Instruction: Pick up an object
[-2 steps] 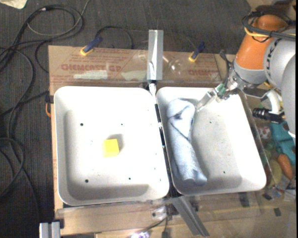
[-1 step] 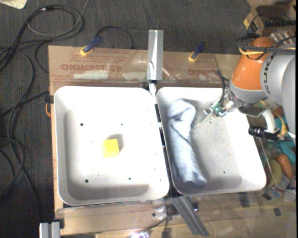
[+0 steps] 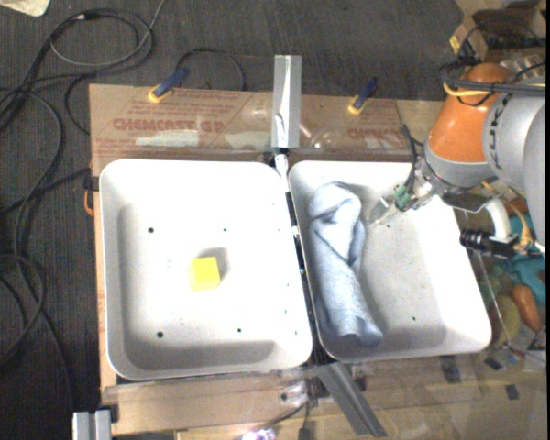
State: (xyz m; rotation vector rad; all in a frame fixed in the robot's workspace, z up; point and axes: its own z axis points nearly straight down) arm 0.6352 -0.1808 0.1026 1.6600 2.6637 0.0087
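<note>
Camera view shows a rumpled pale blue cloth (image 3: 342, 262) lying along the left wall of the right white plastic bin (image 3: 440, 287), centre-right of frame. Tool (image 3: 391, 204) hovers just beside its upper end; its opening I cannot tell. Best approach: descend onto the thick fold.
</note>
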